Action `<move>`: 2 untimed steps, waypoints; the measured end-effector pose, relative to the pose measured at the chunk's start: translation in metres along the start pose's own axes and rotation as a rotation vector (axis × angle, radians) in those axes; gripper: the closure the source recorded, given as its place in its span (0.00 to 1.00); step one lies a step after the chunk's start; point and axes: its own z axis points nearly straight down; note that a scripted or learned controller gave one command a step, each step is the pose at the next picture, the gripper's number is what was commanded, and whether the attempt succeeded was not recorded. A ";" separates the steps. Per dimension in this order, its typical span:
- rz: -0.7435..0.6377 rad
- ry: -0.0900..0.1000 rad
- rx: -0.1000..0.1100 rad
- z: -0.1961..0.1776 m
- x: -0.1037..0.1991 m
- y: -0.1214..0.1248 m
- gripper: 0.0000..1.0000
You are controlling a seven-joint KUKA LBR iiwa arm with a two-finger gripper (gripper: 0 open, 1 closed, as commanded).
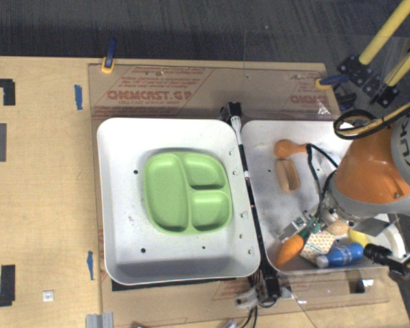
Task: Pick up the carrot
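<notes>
2 white bins sat side by side on the bench. The left bin (116,203) carried a green divided plate (187,191). The right bin (260,149) carried the clutter and the arm (372,173), which reached in from the right with its orange band low over the bin's near half.

The carrot (289,250) lay in the near left corner of the right bin, close to the wall shared with the left bin. Its long axis ran on a diagonal, from near-left up toward far-right. The fat orange end pointed near-left, and the greenish top end pointed toward the gripper (313,225).

The gripper was down at the carrot's upper end, touching it or just beside it. Whether it was open, closed, or already gripping could not be told, as the wrist covered that spot. No lift showed.

Judged step: approach or closing on the carrot, grasp not confirmed.

Neighbours were tight: a patterned packet (319,243) and a blue bottle (342,254) just right of the carrot, with a yellow piece (359,237) beyond. A tan block (288,176) and an orange rounded toy (287,148) lay farther back, well apart.

The next move called for jaws set across the diagonal, nearer the carrot's middle than its tip, then a straight lift clear of the corner wall.
</notes>
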 end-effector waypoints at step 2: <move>0.005 -0.017 -0.013 -0.011 -0.004 0.003 0.00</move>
